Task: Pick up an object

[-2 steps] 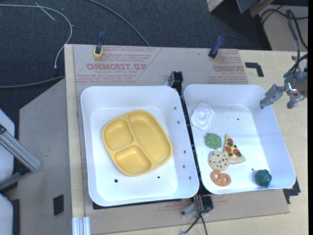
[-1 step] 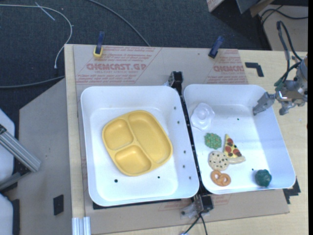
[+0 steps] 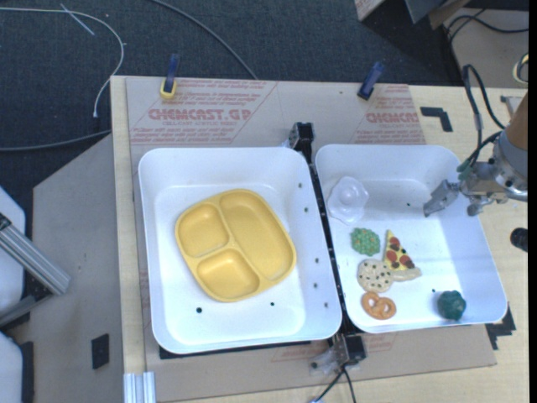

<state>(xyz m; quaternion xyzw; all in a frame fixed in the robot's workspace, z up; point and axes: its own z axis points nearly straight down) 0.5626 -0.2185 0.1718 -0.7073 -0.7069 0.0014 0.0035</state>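
1. Camera view, bench [image 3: 210,99]: cardboard-covered top carrying two shallow white bins side by side, touching along their inner rims.
2. Left bin [image 3: 159,183]: holds one yellow divided plate [image 3: 235,243] with three compartments, lying flat near the bin's middle.
3. Right bin [image 3: 478,250]: holds six small things, listed below.
4. Clear plastic cup [image 3: 347,198]: near the bin's upper left corner.
5. Green bumpy piece [image 3: 365,241]: just below the cup.
6. Toy pizza slice [image 3: 400,259]: just right of the green piece, touching or nearly touching the cookie.
7. Cookie [image 3: 370,274]: below the green piece.
8. Pretzel [image 3: 379,306]: just below the cookie, near the bin's front rim.
9. Dark green round object [image 3: 451,304]: front right corner, well apart from the rest.
10. Claw [image 3: 453,197]: over the right bin's upper right area, released, two fingers spread apart, nothing between them; apart from every object.
11. Blue clamps [image 3: 172,75] on the bench's far edge.
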